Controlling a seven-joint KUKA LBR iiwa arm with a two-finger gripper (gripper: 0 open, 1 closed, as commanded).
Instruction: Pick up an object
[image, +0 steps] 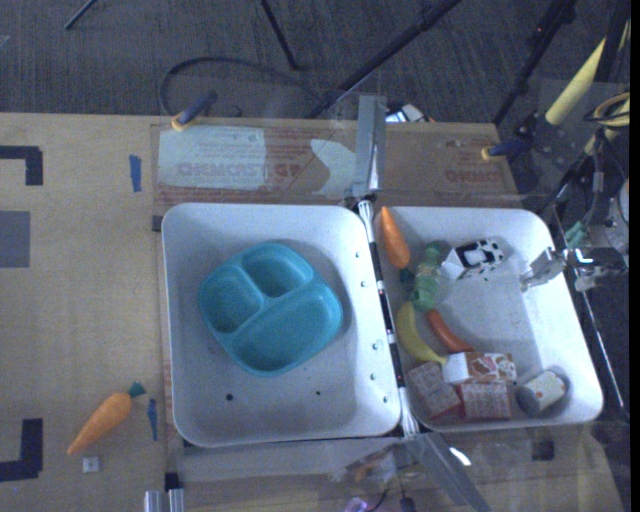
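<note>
Red-and-white little cartons (462, 388) crowd the right white bin (560, 330) bottom, so the gripper (545, 268), finger state unclear, could easily snag two.

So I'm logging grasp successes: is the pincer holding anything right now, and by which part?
Nothing is held. The pincer hangs over the right bin's right edge with no object between its fingers; the cow toy lies apart to its left.

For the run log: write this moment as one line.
gripper: over right bin's right rim, nothing seen held | blue tray: in left bin | banana: in right bin
</note>
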